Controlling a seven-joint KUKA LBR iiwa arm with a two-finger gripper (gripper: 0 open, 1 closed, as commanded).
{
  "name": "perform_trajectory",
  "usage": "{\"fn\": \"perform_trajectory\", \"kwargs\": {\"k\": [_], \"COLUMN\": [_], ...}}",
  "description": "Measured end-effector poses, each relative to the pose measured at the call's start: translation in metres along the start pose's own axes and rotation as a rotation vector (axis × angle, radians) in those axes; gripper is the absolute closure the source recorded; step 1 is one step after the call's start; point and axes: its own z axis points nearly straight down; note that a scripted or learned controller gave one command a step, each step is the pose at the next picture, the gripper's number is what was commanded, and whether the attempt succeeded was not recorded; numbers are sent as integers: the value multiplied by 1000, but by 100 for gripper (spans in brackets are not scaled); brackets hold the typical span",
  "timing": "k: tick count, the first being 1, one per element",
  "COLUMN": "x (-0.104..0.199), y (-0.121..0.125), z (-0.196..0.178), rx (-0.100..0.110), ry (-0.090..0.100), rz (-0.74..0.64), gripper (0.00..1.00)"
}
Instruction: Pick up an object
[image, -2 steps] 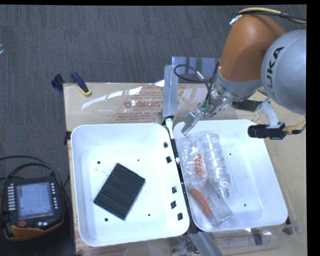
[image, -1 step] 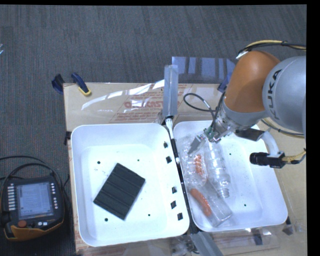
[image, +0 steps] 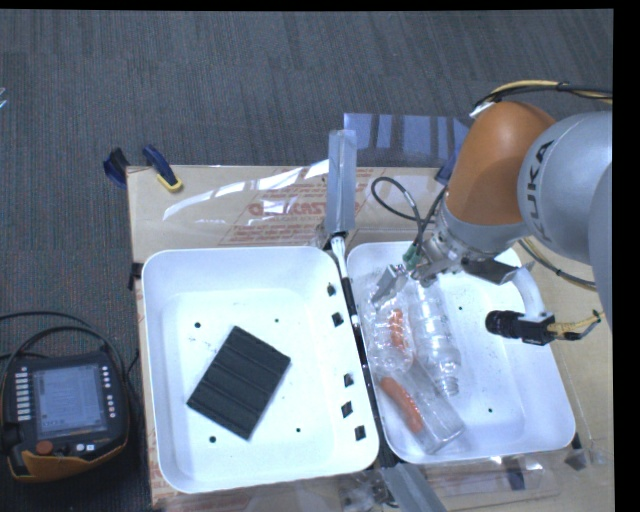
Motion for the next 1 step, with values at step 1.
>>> {"fn": "perform_trajectory", "kwargs": {"k": [1], "x": [-45], "y": [-13], "z": [99], "rx": [0], "ry": [0], "rz": [52], "gripper": [0]}}
